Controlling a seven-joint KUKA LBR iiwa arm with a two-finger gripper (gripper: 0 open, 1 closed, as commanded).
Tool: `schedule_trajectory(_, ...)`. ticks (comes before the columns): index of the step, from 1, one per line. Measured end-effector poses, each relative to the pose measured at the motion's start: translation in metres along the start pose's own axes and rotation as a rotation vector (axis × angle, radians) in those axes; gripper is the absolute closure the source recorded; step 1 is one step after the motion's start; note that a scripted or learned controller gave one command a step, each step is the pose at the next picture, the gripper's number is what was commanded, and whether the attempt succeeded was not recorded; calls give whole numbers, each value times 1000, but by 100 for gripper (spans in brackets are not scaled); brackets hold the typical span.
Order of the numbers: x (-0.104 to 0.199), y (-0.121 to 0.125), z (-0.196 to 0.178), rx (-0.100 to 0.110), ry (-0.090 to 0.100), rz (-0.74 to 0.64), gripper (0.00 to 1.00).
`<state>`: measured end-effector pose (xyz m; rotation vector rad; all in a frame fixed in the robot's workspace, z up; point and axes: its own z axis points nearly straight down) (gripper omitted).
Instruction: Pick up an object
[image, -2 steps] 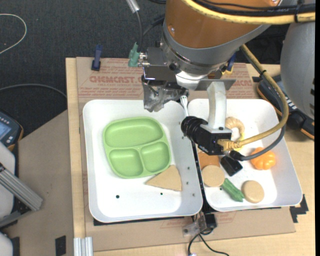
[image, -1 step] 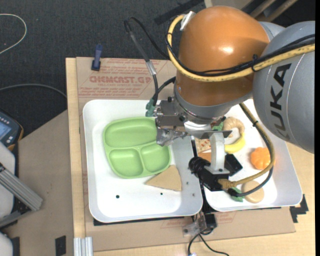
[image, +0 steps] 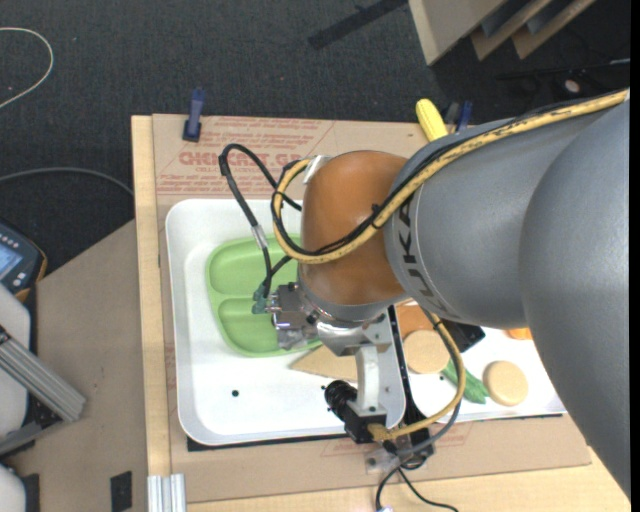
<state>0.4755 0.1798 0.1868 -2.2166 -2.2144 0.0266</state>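
**Gripper low over left bin, grasp unconfirmed**

The gripper (image: 300, 335) sits at the green tray's (image: 240, 295) four o'clock edge, above a tan wedge (image: 325, 365) in the left bin (image: 185, 300). Its opening cannot be told (arm blocks it). Recommend centring over one object and descending squarely before closing.

Glossy white plastic bin (image: 190, 300), smooth green plastic dish (image: 235, 300), matt brown cardboard base (image: 160, 180), satin grey arm (image: 530, 230)
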Motion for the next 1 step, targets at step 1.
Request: schedule_trajectory(1, 47, 36, -100, -30, 12, -6, 100)
